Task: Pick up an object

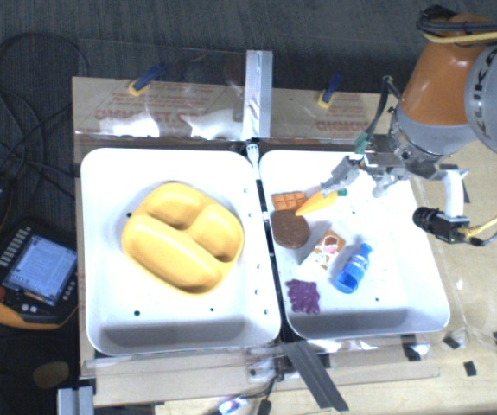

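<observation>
Overhead view of 2 white bins. The gripper (345,178) hangs over the right bin (404,301), its fingers pinching an orange carrot-like piece (317,201). A brown disc (289,229), blue bottle (353,268) and purple item (303,295) lie nearby. A yellow object (181,234) sits in the left bin (110,309).

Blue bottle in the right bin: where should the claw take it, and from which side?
Grip the blue bottle across its middle, coming straight down. It lies flat, tilted diagonally, with bare bin floor on its right; the small carton crowds its left.

Glossy yellow plastic-looking lump (181,236) in smooth white bin (110,318).
</observation>
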Controlling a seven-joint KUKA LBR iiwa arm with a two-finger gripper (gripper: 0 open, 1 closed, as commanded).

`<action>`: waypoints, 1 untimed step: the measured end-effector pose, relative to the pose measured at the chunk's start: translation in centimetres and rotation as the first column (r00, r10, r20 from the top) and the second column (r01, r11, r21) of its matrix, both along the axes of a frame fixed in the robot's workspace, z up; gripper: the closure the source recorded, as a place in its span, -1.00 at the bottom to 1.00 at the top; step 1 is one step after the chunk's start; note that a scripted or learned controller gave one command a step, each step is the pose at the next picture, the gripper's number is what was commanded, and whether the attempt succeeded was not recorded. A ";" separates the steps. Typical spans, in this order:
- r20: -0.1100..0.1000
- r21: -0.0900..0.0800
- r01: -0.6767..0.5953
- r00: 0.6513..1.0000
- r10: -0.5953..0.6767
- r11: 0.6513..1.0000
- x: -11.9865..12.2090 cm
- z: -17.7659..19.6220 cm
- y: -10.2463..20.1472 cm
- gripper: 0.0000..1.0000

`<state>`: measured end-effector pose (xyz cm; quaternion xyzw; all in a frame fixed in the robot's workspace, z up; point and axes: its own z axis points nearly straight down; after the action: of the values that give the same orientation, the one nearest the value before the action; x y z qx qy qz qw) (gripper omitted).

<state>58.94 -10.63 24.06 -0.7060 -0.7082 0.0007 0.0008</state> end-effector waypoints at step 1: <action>-0.001 0.000 0.012 1.000 -0.012 1.000 -1.9 -12.7 -2.5 -1.00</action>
<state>56.99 -13.12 11.32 -0.7101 -0.7041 0.0010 0.0013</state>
